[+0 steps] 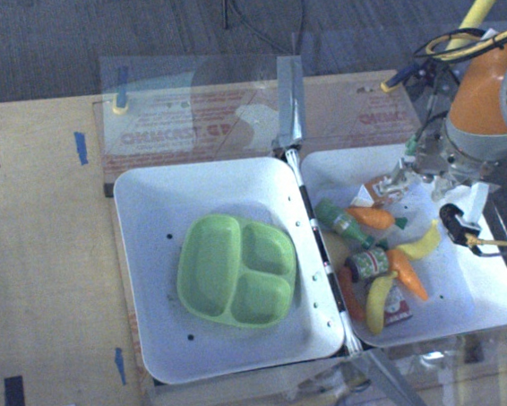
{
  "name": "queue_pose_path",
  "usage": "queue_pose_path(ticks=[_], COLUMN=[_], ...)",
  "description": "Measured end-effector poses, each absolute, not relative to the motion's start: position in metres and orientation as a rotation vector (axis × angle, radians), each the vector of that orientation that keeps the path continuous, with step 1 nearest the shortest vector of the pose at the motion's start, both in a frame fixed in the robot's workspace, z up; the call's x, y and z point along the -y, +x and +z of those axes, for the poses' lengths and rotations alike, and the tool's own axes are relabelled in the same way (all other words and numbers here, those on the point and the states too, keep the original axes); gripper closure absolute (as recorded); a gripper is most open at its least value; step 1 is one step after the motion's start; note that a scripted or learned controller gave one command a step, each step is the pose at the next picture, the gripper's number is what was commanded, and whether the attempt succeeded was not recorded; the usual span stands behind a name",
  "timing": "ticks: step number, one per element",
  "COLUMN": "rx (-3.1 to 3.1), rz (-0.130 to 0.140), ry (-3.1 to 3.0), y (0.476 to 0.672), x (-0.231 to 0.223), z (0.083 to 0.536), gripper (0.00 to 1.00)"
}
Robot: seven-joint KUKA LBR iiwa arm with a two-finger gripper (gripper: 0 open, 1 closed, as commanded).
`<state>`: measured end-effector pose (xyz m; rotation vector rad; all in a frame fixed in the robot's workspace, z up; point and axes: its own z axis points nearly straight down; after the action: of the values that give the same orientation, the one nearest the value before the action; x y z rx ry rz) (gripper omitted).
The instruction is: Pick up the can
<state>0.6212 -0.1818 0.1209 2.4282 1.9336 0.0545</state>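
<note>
The grey arm [487, 110] reaches in from the right, orange-banded wrist angled downward.

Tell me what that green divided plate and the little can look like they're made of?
The green divided plate looks like moulded plastic: one even colour, soft rounded compartments, dull sheen. The can is too small to judge; a dark printed label wraps it, so metal or a plastic toy are both possible.

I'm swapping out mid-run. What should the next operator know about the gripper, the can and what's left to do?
Gripper: over the right white bin's far side, above the clutter; nothing seen between its fingers.
Small dark can with a red label: lying mid-bin among a green bottle, orange carrots and yellow bananas.
Green divided plastic tray: in the left bin.
Done: nothing yet; the can is not picked.
Left: descend, grasp, lift.
</note>
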Motion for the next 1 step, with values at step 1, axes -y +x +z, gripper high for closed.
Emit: queue_pose_path(ticks=[1], rx=[-1.773], rz=[0.052], ry=[2.563], y=[0.6198], x=[0.1745], z=[0.1064], gripper=[0.0])
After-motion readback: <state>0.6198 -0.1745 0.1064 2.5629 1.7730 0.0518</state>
